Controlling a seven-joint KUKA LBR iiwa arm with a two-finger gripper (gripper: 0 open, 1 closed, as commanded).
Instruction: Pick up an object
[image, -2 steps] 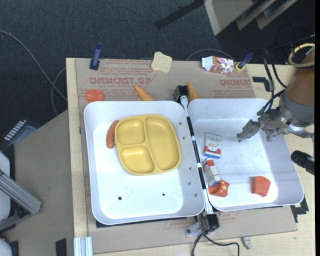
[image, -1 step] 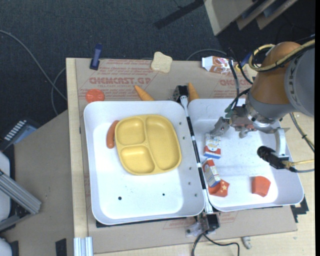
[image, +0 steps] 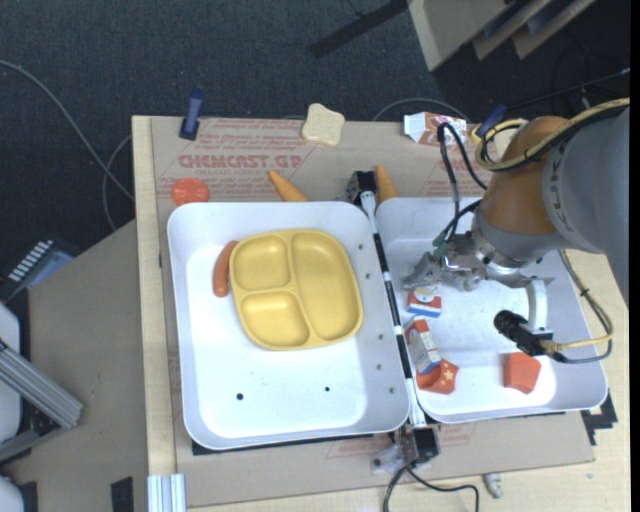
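The tool (image: 437, 268) is being shown lowered into the right bin (image: 580, 390), near its left wall; whether it is released or clenched cannot be told, and nothing is being seen lifted in it. The pick is therefore being judged as not yet made: every candidate object is lying on a bin floor. Just below the tool a small red, white and blue carton (image: 425, 303) is resting, and beyond it a printed packet (image: 430, 360) is lying along the same wall. An orange block (image: 521, 371) is sitting well off to the lower right. The grey arm (image: 590, 180) is being held above the bin, bent downward from the right. In the left bin (image: 290, 420), a yellow divided tray (image: 296, 288) is lying.
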